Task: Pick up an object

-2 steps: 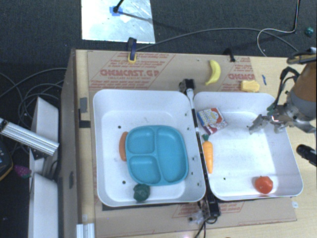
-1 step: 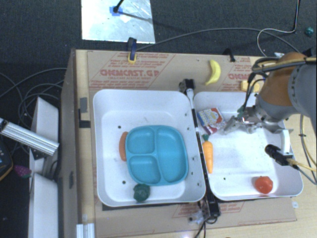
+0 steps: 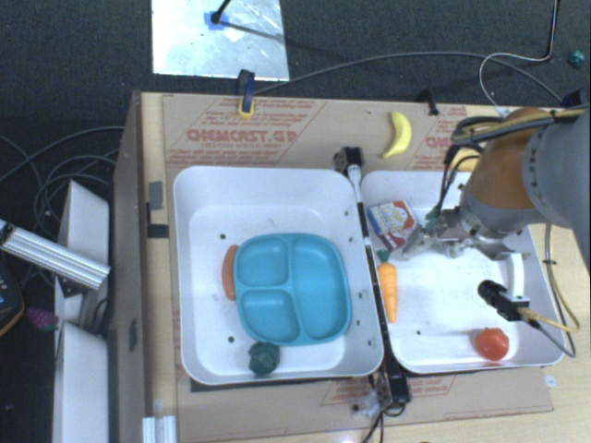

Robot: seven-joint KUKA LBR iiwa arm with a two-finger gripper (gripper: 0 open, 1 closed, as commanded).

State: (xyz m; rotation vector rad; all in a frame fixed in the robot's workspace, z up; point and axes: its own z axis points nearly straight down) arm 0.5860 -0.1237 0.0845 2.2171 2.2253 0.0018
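My gripper (image 3: 420,241) hangs low over the right bin (image 3: 462,344), near its upper left part. It sits just right of a small red and white carton (image 3: 390,221) that leans against the bin's left wall. An orange carrot (image 3: 388,290) lies below the carton along the same wall. A red tomato (image 3: 492,342) rests near the bin's lower right corner. The arm's grey and orange wrist covers the bin's upper right.
The left bin (image 3: 199,247) holds a blue divided plate (image 3: 292,287), an orange sausage (image 3: 229,272) at the plate's left and a dark green lump (image 3: 263,358) below it. A yellow banana (image 3: 399,135) lies on the cardboard behind the bins. Cables trail at right.
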